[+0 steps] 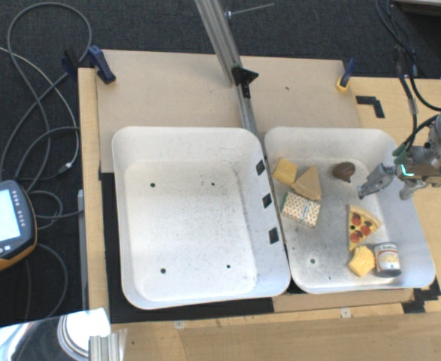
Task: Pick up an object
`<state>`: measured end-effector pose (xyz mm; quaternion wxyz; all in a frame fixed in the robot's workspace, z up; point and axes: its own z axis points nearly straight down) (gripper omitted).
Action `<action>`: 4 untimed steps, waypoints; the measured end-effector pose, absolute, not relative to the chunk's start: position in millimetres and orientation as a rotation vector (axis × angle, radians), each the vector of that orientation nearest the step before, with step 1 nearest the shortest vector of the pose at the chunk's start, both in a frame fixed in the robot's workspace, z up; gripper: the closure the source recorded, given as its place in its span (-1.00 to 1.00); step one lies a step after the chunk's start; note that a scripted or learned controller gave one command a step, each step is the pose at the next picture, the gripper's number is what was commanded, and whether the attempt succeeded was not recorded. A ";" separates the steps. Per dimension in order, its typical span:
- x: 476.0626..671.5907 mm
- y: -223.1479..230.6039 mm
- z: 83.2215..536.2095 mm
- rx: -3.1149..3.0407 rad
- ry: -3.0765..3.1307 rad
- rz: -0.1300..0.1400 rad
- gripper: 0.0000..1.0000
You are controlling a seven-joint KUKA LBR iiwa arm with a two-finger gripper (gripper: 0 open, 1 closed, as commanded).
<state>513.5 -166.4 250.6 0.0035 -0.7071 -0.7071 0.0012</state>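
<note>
The right bin (400,277) holds several small objects. A yellow block (285,171), a tan wedge (308,182) and a patterned box (301,210) lie near its left wall. A brown lump (344,171) sits toward the back. A pizza slice (361,226), a second yellow block (361,262) and a small can (388,259) lie at the front right. My gripper (391,188) hangs over the bin's right side, above the pizza slice and right of the brown lump. It is open, with nothing between its fingers.
The left bin (130,201) stands beside the right one. A metal post (220,36) slants down to the gap between the bins. Cables and a handheld pendant (2,224) lie off the bench at the left.
</note>
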 end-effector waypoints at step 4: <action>523.0 -181.2 94.5 -2.226 -2.224 0.000 -1.00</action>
